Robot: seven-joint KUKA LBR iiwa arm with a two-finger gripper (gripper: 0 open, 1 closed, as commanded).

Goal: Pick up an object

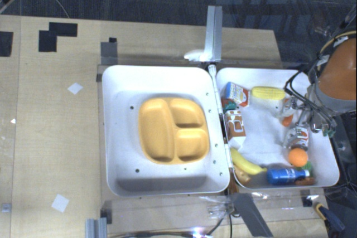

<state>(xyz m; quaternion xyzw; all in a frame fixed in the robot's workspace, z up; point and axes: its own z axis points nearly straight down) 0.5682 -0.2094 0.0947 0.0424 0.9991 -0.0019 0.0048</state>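
gripper down in the right bin, near its right side, just above an orange. fingers too cluttered and small to read: cannot tell whether spread or pinched, nor whether anything sits between them. close by: corn cob, blue bottle, banana, small carton. in the left bin, a yellow divided tray.
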